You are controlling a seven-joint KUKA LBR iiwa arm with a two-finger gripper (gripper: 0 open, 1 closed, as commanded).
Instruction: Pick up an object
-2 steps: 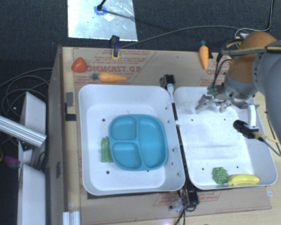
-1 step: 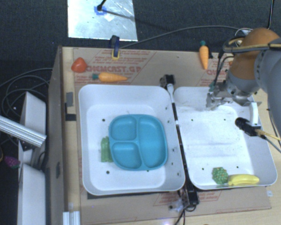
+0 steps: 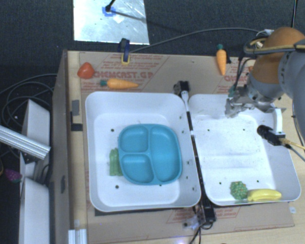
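My gripper [image 3: 235,107] hangs over the back of the right bin [image 3: 274,182], near its far rim, and nothing shows in it. A green broccoli piece [image 3: 238,189] and a yellow banana [image 3: 265,194] lie side by side at that bin's front edge, well away from the gripper. In the left bin [image 3: 99,136] a blue divided plate [image 3: 149,153] lies flat in the middle, with a small green piece [image 3: 114,162] against its left edge.
On the cardboard behind the bins lie a carrot [image 3: 118,84], a red-orange toy [image 3: 85,70] and a second carrot [image 3: 221,60] close to the arm. A black clip [image 3: 183,88] sits at the back of the divider between the bins.
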